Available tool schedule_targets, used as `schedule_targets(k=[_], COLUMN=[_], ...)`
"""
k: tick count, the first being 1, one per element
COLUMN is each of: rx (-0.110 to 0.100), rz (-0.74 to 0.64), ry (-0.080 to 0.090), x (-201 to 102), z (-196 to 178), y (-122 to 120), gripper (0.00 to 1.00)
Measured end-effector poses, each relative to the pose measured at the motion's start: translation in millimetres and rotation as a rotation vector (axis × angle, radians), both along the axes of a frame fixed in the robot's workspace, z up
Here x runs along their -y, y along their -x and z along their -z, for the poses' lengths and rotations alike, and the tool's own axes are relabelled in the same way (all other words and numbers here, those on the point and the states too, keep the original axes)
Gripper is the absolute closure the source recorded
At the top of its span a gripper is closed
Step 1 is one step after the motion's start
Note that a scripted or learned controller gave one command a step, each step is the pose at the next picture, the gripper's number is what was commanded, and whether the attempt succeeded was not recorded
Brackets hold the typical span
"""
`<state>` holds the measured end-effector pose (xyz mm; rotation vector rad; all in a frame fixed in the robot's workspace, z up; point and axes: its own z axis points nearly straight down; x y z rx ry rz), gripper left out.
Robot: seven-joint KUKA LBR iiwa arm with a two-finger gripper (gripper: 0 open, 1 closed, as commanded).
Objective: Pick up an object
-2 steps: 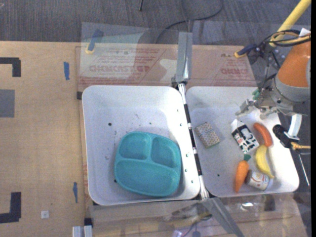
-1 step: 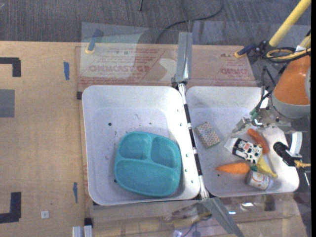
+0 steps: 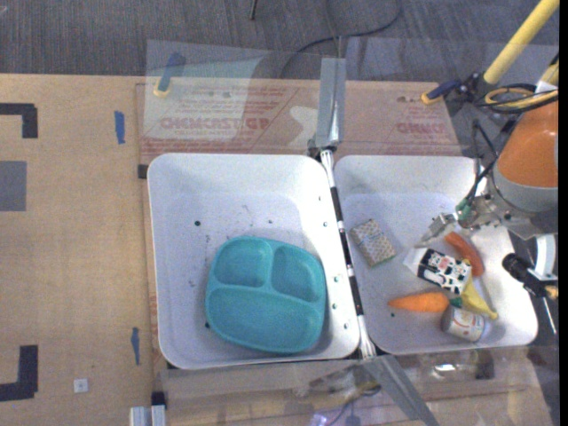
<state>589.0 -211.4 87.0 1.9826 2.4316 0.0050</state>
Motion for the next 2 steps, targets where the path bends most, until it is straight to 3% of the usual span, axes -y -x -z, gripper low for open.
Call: schedule_targets(k=[1,2], rx=[0.009,-0.001], rz=[0.003,-0.015], ry=[0.005,0.001], x=[2.5,-55.9], z=[-12.4,-119.5], y=[-2.0,-40.5], gripper=[1.00,1.00])
